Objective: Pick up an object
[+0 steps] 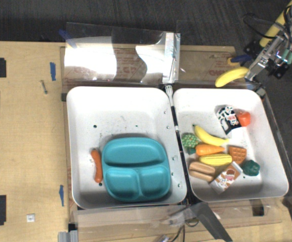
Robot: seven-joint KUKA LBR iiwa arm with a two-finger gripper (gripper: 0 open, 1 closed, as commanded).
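The claw (252,72) is up at the far right corner, beyond the back rim of the right bin (274,158), and a banana (231,77) sticks out from its tip to the left, hanging over the cardboard strip behind the bin. It looks clamped on the banana's right end, with the fruit nearly level, so I judge the pick is made and the thing is being carried clear of the heap it most likely came from.

That heap lies in the near half of the right bin: a second banana (209,135), a carrot (210,149), a corn cob (215,160), a hot dog (202,171), a green sprig (189,141), a waffle (237,152), a dark green piece (250,168) and a small carton (227,177), all touching or overlapping. Further back stand a black-and-white carton (227,117) and a red piece (243,118) just beside it.

The left bin (80,110) holds a teal tray (135,168) with a sausage (98,165) along its left edge, well apart from the arm. A clear sheet (121,59) lies behind that bin. Nothing stands between the claw and either bin, but cables (259,26) trail close beside the wrist.
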